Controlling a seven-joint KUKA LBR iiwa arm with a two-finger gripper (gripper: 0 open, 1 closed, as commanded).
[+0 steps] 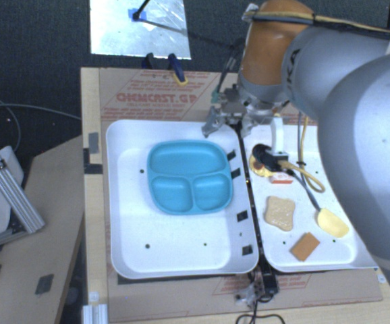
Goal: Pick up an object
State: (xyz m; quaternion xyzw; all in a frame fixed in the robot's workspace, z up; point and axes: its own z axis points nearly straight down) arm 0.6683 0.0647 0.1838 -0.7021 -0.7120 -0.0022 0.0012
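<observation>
My gripper (pixel 230 119) hangs over the far end of the divider between the two white bins, below the orange wrist band. A blue divided plate (pixel 188 177) lies in the middle of the left bin (pixel 131 248). In the right bin (pixel 340 255) lie a pale toast slice (pixel 279 212), a brown square piece (pixel 305 246) and a yellow spoon (pixel 331 221). A small red and yellow item (pixel 277 176) sits further back in that bin, partly hidden. All of these lie apart from the gripper, and I see nothing held in it.
The big grey arm covers the right side of the view and the right bin's far corner. Black clips (pixel 242 216) line the divider between the bins. A shiny sheet (pixel 140 19) lies behind the bench, and a metal frame (pixel 6 187) stands at the left.
</observation>
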